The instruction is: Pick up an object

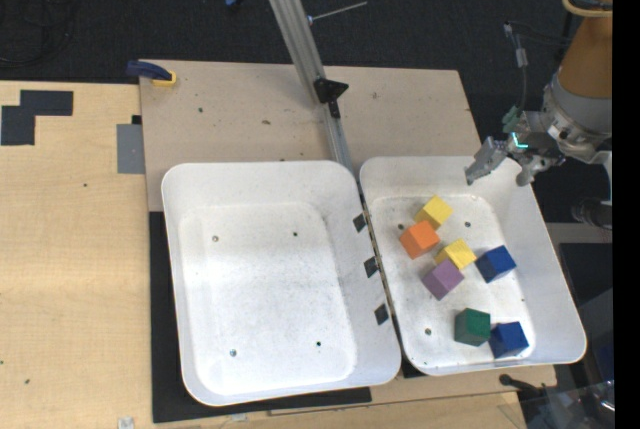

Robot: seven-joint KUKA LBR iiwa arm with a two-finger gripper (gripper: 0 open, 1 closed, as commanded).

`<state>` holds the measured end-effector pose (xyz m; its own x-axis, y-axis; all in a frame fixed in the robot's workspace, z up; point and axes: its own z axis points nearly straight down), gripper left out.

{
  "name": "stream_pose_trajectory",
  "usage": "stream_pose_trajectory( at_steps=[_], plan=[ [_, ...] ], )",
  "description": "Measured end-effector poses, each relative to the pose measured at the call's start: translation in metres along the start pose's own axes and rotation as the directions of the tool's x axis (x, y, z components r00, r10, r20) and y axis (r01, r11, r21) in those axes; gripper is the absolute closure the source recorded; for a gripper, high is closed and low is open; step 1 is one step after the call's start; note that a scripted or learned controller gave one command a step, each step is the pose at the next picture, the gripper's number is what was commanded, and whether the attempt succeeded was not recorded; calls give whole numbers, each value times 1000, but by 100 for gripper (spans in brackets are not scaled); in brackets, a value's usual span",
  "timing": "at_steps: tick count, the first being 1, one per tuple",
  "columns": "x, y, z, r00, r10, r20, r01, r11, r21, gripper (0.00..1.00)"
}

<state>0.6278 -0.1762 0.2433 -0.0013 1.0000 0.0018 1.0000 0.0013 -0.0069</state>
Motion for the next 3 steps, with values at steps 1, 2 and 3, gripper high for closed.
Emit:
stream_pose_trajectory(
  at_steps=[1,2,3],
  plan=[
    [0,1,-2,1000,-3,2,3,1000,-4,0],
    [5,-1,42,1000,-2,0,2,1000,1,0],
    [1,-6,88,1000,1,0,-1,1000,1,0]
  ],
)
